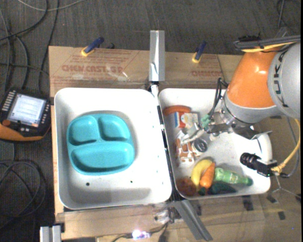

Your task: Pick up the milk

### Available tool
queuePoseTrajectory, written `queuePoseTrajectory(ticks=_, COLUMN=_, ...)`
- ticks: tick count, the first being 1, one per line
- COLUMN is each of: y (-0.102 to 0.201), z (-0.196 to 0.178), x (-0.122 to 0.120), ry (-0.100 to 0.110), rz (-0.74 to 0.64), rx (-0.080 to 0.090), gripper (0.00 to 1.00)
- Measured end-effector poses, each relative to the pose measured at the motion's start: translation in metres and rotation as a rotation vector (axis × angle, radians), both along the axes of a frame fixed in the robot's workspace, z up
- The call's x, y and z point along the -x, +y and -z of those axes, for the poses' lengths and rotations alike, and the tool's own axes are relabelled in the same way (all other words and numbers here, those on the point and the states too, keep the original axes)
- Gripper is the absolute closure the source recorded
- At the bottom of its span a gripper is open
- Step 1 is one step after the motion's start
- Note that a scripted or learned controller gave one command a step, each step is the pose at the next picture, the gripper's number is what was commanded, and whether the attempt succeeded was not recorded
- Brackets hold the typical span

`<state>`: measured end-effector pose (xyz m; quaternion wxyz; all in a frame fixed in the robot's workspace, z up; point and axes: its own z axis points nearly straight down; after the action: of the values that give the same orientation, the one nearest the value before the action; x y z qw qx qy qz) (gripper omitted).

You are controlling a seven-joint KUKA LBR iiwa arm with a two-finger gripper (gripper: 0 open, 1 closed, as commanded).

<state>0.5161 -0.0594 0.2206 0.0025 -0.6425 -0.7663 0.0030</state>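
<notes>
The milk [180, 118], a small white carton with blue print and an orange-red top, lies in the right bin [252, 188] near its back left corner. My gripper [195, 140] hangs over the left half of that bin, just in front and to the right of the milk. Its fingers [189, 136] stand open with nothing between them. The grey arm with its orange band [252, 82] covers the bin's back right part.
In front of the gripper lie a brown-and-white packet [185, 153], a banana [201, 168], a carrot [208, 175], a green bottle [233, 177] and a dark red fruit [188, 186]. The left bin [65, 185] holds a turquoise divided plate [101, 142]. A metal post [156, 59] stands between the bins at the back.
</notes>
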Motion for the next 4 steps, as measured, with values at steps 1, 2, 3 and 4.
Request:
queuePoseTrajectory(ticks=1, y=0.012, z=0.04, x=0.005, ry=0.001, rz=-0.015, rx=0.0, gripper=0.0)
queuePoseTrajectory(ticks=2, y=0.021, z=0.041, x=-0.008, ry=0.001, rz=-0.026, rx=-0.001, gripper=0.0)
queuePoseTrajectory(ticks=3, y=-0.002, z=0.041, x=-0.043, ry=0.001, rz=-0.006, rx=0.0, gripper=0.0)
queuePoseTrajectory(ticks=4, y=-0.033, z=0.115, x=-0.007, ry=0.0, rz=0.018, rx=-0.002, gripper=0.0)
